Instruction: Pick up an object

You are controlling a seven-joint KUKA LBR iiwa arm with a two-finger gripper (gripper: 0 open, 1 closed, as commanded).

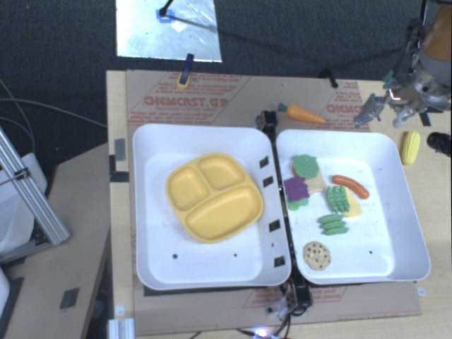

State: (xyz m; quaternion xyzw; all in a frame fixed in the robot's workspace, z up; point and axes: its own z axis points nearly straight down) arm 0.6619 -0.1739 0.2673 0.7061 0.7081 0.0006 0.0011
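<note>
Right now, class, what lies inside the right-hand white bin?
The right bin holds toy food: a cookie, a red sausage, green pea pods, purple grapes and a green leafy piece. A yellow piece lies partly covered by a green one.

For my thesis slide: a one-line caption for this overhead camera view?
Two-finger gripper open above bench, beyond right white bin of toy food; yellow divided plate in left.
</note>
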